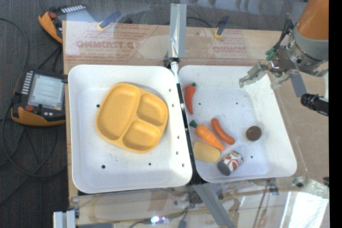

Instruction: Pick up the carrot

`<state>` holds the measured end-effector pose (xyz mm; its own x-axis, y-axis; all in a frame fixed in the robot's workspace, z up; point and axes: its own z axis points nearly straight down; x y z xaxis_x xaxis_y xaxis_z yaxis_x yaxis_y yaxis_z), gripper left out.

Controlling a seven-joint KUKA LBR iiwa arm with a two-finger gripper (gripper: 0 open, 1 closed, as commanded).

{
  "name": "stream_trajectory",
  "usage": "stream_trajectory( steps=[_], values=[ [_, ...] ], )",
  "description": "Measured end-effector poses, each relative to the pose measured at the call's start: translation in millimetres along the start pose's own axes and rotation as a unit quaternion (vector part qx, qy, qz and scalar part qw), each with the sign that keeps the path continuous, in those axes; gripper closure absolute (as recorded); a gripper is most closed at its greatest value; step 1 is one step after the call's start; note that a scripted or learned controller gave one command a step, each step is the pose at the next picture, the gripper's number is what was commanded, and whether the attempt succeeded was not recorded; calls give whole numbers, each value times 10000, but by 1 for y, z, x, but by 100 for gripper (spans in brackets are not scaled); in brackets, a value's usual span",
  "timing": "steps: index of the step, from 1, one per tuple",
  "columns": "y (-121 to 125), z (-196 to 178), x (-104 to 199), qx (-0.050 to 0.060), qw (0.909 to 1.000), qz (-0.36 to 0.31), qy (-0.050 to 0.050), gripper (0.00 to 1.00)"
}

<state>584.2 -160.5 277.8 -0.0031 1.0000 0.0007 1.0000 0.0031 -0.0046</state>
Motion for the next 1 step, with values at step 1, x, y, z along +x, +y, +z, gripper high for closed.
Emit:
stream_trajectory(
  steps=[1],
  values=[
    [-13, 166, 41, 1, 9897, -1432, 10, 0]
  ],
)
